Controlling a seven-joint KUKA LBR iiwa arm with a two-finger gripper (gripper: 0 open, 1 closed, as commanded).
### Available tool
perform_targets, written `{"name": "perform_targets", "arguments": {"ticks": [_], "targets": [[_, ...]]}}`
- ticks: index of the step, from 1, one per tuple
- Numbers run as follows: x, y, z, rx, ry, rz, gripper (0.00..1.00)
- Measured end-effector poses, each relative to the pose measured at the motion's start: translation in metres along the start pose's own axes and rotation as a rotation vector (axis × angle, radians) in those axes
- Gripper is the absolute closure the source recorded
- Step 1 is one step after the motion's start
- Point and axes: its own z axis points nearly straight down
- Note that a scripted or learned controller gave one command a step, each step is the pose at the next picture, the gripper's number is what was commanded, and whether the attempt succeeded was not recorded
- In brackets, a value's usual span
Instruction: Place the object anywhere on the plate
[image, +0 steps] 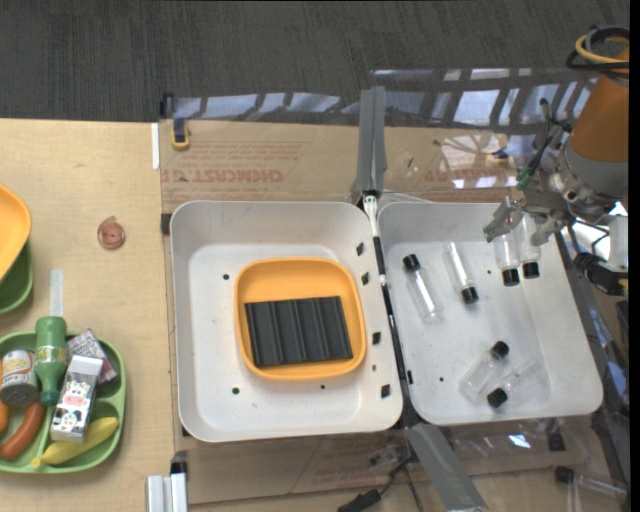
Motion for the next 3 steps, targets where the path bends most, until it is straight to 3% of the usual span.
{"name": "perform_targets", "arguments": {"ticks": [1,2,3], "targets": [[0.0,0.0,0.0,0.0,0.0,0.0,0.0],[-0.04,0.011,-0.054,-0.002,-0.002,-0.148,0.0],[-0.048,-0.001,-0.17,0.0,-0.001,-0.109,0.0]]}}
